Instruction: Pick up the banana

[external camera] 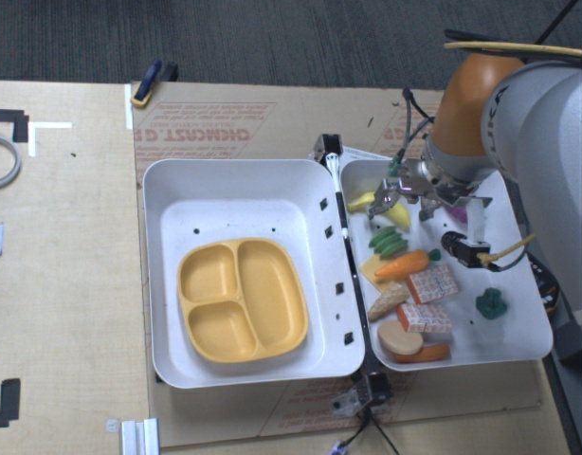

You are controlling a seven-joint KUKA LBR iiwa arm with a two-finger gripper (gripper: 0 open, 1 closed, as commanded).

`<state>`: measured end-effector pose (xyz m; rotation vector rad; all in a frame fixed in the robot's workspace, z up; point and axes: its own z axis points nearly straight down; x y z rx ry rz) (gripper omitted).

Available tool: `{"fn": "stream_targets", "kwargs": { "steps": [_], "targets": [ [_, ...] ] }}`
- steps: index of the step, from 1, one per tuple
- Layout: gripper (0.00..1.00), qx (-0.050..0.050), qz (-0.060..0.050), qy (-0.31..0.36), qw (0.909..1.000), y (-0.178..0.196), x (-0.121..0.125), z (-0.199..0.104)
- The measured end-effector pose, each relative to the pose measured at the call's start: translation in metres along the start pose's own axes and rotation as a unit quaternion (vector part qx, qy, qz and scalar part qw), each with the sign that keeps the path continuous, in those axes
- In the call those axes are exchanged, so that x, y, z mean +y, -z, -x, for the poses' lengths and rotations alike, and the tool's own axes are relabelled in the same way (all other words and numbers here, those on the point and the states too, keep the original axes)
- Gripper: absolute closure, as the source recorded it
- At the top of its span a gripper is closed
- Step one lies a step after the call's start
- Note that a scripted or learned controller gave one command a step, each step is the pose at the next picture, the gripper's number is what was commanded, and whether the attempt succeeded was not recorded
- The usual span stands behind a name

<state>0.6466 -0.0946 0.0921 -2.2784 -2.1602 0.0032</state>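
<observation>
One small yellow banana (384, 207) lay in the right bin (518, 339) near its top-left corner, beneath the fingers (390, 197), which looked spread around it, not clearly grasping.

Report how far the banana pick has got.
Done: the gripper has reached the right bin and sits right at the banana.
In hand: closing in on it; no grasp is visible.
Left: grip the banana and lift it clear of the carrot and other toy food.
</observation>
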Motion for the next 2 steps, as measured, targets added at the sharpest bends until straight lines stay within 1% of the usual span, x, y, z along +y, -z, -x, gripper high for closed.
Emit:
{"fn": "stream_targets", "kwargs": {
  "steps": [1,2],
  "targets": [
    [1.0,0.0,-0.003,-0.001,1.0,0.009,-0.001,0.001],
    [1.0,0.0,0.001,-0.111,0.9938,0.055,0.012,0.0]
  ]
}}
